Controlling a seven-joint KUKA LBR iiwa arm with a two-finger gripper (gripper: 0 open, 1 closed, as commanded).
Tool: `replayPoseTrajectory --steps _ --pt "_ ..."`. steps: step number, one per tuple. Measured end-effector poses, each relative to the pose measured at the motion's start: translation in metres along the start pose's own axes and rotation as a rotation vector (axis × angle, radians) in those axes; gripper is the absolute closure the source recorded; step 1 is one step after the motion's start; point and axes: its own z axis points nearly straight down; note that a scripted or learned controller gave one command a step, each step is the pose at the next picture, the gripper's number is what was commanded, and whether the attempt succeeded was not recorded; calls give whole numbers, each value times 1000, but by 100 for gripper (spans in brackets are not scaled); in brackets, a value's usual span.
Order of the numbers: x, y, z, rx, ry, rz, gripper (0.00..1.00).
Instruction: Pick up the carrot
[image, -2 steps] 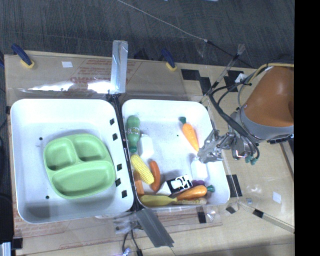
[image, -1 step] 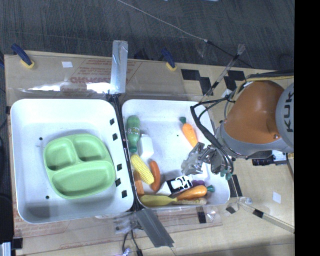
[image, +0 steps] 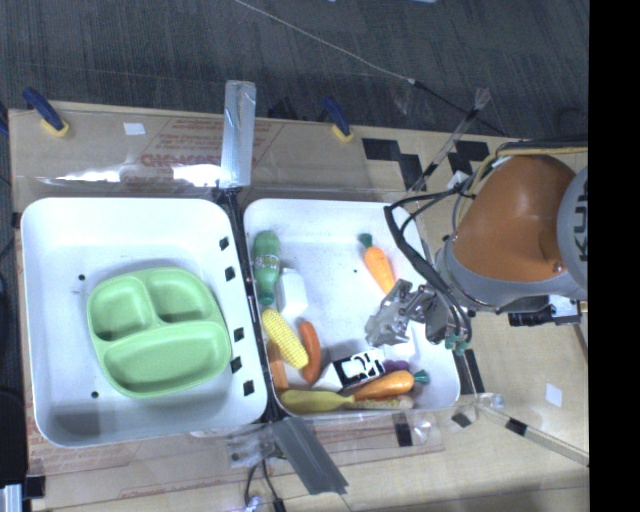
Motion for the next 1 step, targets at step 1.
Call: replayPoseTrajectory --steps 1 --pt "-75 47 1 0 0 134 100"
